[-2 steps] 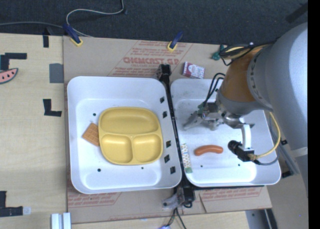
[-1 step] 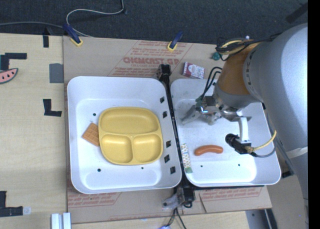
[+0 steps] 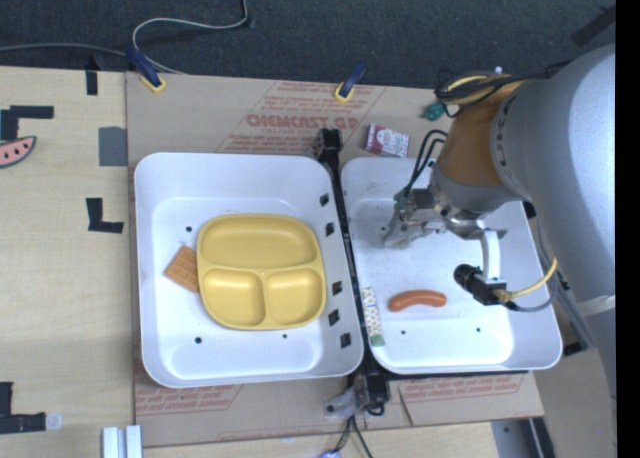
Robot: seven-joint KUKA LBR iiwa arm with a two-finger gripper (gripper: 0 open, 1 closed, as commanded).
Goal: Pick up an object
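glossy yellow plastic plate (image 3: 262, 271), smooth white bins (image 3: 160, 236)

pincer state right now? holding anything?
Pincer: low over the right shallow white plastic bin, open or shut cannot be told. Nothing seen in it; the orange toy sausage lies apart on the bin floor.

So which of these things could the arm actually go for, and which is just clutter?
For the job:
hand, low in the right bin
sausage, right bin
yellow divided plate, left bin
brown cracker, beside the plate

Lying about:
small packet on the cardboard
yellow clamps
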